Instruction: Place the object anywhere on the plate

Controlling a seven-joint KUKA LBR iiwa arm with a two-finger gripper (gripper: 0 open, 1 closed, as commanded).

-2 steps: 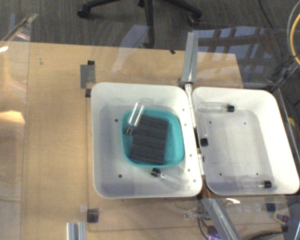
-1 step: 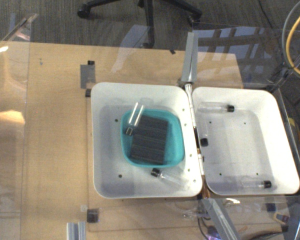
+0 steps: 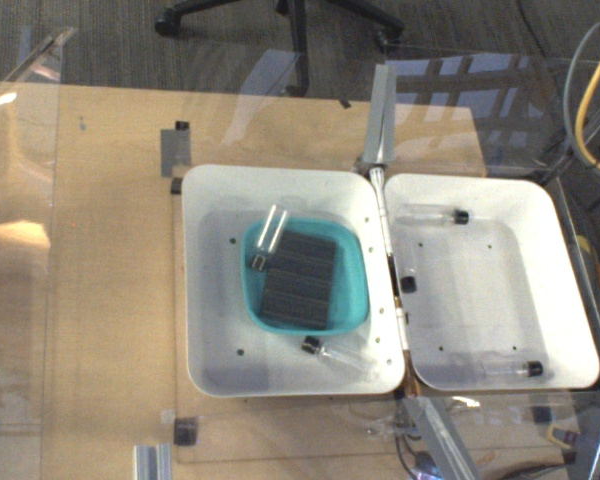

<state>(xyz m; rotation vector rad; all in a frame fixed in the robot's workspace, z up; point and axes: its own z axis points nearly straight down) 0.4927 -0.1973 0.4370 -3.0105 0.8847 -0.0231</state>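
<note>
A teal square plate (image 3: 354,288) sits in the left white bin (image 3: 212,268). A dark ridged block (image 3: 300,280) lies across the plate's middle. A clear tube with a black cap (image 3: 268,236) leans over the plate's upper left rim, cap end down on the plate. Another clear capped tube (image 3: 328,352) lies on the bin floor just below the plate's lower right corner.
The right white bin (image 3: 565,268) holds a capped clear tube (image 3: 444,214) near its far wall and another (image 3: 510,369) near its front wall. A small black piece (image 3: 408,284) sits at its left wall. A metal divider post (image 3: 380,118) stands behind the bins.
</note>
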